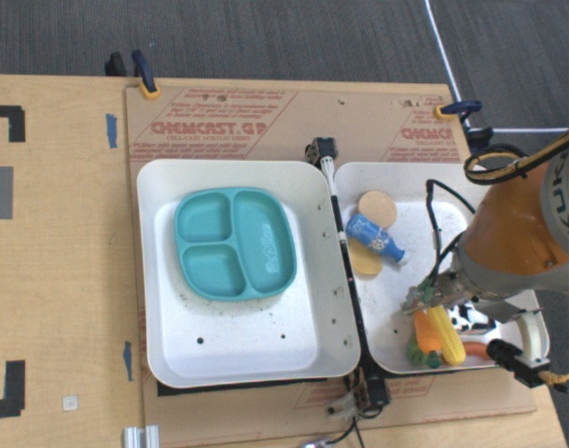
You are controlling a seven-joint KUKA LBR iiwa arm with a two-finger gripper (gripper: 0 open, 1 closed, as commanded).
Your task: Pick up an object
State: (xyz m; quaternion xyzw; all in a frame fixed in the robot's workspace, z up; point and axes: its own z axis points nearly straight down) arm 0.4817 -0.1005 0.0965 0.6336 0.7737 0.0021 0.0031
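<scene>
In the right bin (410,208) lie a blue bottle-like toy (374,236), two tan round discs (378,207), and at the front a yellow corn cob (446,333) beside an orange carrot (427,336) with green leaves. My gripper (432,297) hangs low over the front of this bin, just above the corn and carrot. The orange wrist band hides most of it.
The left bin (173,343) holds a teal divided plate (236,243). A black-and-white item (470,317) and a red-tipped piece (476,351) lie by the corn. Blue and orange clamps (457,109) hold the cardboard at the back corners. Black cables loop near the arm.
</scene>
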